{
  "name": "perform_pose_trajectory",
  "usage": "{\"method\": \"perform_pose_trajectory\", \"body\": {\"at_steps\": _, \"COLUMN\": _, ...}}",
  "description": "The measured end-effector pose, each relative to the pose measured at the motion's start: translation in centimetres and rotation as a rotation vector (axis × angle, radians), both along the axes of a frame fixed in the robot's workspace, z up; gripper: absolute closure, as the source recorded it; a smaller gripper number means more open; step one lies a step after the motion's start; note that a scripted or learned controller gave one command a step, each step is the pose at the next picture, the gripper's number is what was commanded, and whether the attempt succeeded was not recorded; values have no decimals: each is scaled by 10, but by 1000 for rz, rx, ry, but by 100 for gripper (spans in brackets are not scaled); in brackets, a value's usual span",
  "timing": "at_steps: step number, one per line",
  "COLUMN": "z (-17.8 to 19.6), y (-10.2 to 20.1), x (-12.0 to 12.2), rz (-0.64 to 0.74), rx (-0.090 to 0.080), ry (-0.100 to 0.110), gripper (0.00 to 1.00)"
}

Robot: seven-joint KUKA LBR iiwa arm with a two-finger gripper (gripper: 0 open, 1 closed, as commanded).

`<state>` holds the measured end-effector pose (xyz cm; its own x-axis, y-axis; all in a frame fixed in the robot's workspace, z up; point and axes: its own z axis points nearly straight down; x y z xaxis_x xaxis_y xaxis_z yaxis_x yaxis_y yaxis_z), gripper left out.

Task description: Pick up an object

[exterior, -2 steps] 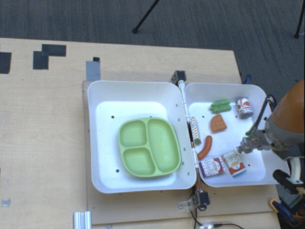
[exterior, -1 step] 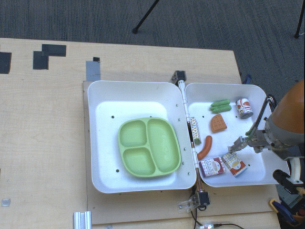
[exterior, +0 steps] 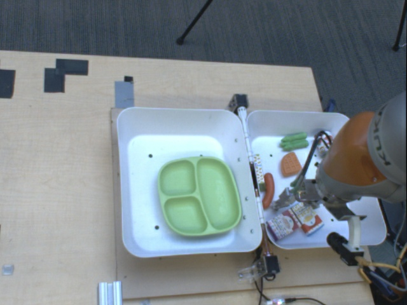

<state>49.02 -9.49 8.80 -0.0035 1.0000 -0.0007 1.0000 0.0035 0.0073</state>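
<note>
Two shallow white bins side by side on a pale wooden table [exterior: 57,170]. In the left bin [exterior: 137,170]: a light green divided plate [exterior: 200,196] with three compartments, lying flat near the middle, slightly toward the right wall.

In the right bin [exterior: 267,129]: a cluster of small items. At the upper part, a green pod-like piece [exterior: 294,141] (bean or pea pod, hard to say which). Just below it, an orange wedge-shaped piece [exterior: 290,164]. Further down and to the left, a red sausage [exterior: 268,190], lying nearly upright along the bin's left wall. At the lower end, a small printed packet [exterior: 280,226] beside a red-and-white carton [exterior: 308,218], the two touching or nearly so.

Reaching in from the right, the grey arm with its orange band [exterior: 351,154], hanging over the right bin. Gripper [exterior: 294,196] low over the lower part of that bin, between the sausage and the carton, just above the packet. Fingers too small and cluttered against the items to tell whether spread or pressed together; nothing plainly seen between them.
</note>
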Motion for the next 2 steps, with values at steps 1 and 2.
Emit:
{"method": "perform_pose_trajectory", "body": {"at_steps": 1, "z": 11, "y": 0, "x": 2, "rz": 0, "rx": -1, "ry": -6, "gripper": 100}}
{"method": "perform_pose_trajectory", "body": {"at_steps": 2, "z": 11, "y": 0, "x": 2, "rz": 1, "rx": -1, "ry": -5, "gripper": 0}}
